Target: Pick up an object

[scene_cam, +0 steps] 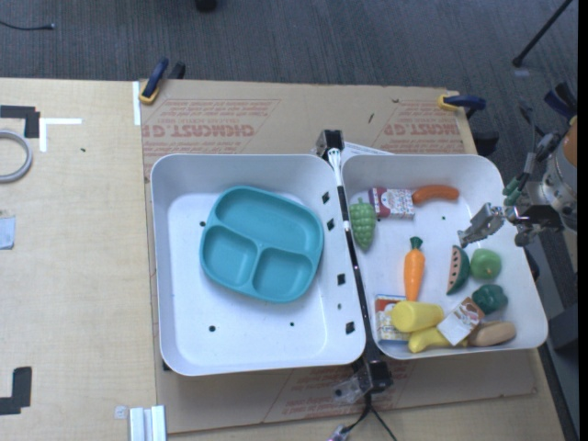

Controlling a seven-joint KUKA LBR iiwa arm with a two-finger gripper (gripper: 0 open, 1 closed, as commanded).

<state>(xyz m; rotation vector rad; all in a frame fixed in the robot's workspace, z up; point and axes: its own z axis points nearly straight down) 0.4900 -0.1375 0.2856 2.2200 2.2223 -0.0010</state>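
The right bin (432, 166) holds several toy foods: an orange carrot (414, 267), a watermelon slice (457, 269), a green apple (486, 265), a dark green vegetable (490, 298), a yellow piece (415, 318), a brown potato shape (494, 334), a sausage (435, 193), a small carton (392, 202) and a green bumpy fruit (363, 225). My gripper (503, 228) hovers over the bin's right side, just above the apple and watermelon slice. Its fingers are spread open with nothing between them.
A teal divided plate (262, 243) lies in the left bin (175, 274). The bins meet at a clipped middle wall (344, 246). A small printed box (461, 320) lies among the food at the front right. Blue clamps hold the cardboard at the back.
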